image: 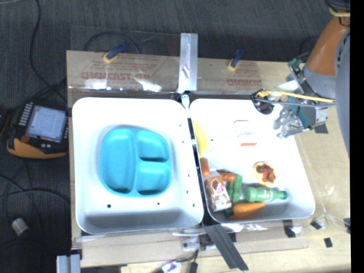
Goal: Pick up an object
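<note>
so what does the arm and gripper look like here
The arm is grey with an orange band above the wrist. The gripper is small, pale metal grey with teal parts. A thin yellow cable runs along the wrist, with a black fitting at its end.

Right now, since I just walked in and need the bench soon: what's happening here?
A robot arm reaches in from the right, its gripper over the upper right of the right bin. The toys lie untouched along that bin's near side: a green bottle, a carrot and a small carton. The left bin holds a blue divided tray.
</note>
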